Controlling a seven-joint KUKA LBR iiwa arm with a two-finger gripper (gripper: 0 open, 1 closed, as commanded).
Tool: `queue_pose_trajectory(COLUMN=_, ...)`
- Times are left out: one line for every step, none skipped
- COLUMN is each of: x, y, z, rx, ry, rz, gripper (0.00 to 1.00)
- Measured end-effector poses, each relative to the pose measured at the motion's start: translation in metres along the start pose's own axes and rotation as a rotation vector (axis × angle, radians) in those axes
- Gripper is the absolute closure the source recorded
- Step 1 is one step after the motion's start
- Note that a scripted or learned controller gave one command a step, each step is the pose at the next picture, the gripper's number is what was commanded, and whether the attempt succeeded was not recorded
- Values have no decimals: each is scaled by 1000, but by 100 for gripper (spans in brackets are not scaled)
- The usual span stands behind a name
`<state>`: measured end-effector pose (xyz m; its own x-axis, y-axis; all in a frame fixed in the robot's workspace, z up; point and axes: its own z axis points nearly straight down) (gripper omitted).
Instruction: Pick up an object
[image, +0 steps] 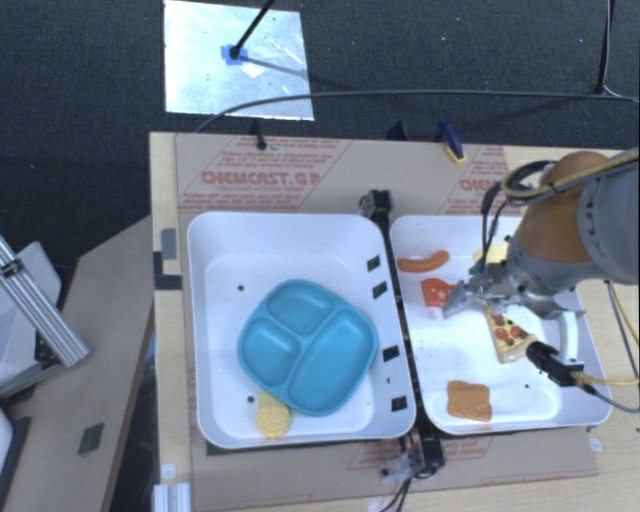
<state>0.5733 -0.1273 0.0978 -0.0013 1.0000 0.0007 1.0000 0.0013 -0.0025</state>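
Observation:
The right bin (440, 425) holds an orange sausage (423, 262), a small red piece (436, 292), a pizza slice (508, 338) and a brown toast-like piece (468, 400). A bit of yellow (492, 255) peeks out by the arm near the bin's far wall. My gripper (462, 298) hangs low in this bin, just right of the red piece and left of the pizza slice. I see nothing held in it. The arm (560, 230) covers the bin's upper right part.
The left bin (215, 300) carries a blue divided plate (308, 345) and a yellow waffle-like piece (271, 415) at its near wall. A black divider (395, 320) runs between the bins. Cables (575, 375) trail over the right bin's right rim.

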Motion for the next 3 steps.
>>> queue_pose_trajectory(x=0, y=2, z=11, rx=-8, ry=-1, rz=0, gripper=0)
queue_pose_trajectory(x=0, y=3, z=0, rx=-9, ry=-2, rz=-1, gripper=100)
queue_pose_trajectory(x=-6, y=13, z=-57, rx=-9, ry=-3, rz=-3, gripper=100)
